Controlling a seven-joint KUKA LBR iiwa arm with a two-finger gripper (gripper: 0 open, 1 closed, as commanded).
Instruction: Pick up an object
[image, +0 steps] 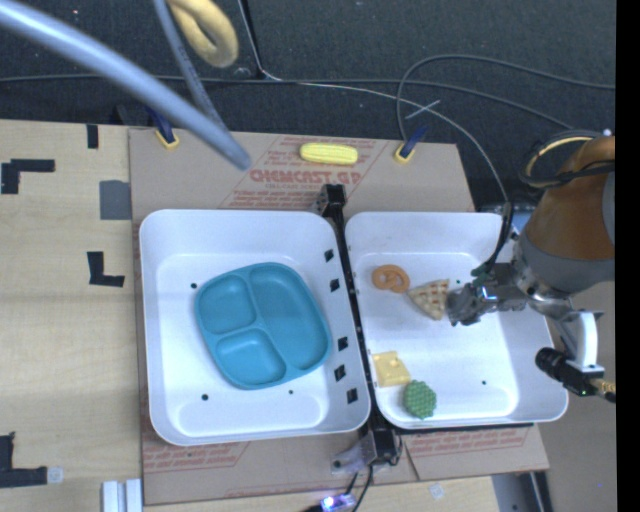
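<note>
The right bin (500, 400) holds a brown pretzel-like ring (390, 278), a tan waffle-patterned wedge (431, 296), a pale yellow block (390, 369) and a green bumpy lump (420, 399). My gripper (464, 306) hangs low over the right bin, right beside the tan wedge's right edge, with the grey arm and orange band (575, 215) behind it. Whether it touches the wedge I cannot tell.
The left bin (160, 300) carries a blue three-compartment plate (262, 323). A yellow corn-like piece (328, 153) lies on the cardboard behind the bins. A black divider clip (333, 200) sits between the bins, and cables run across the dark back area.
</note>
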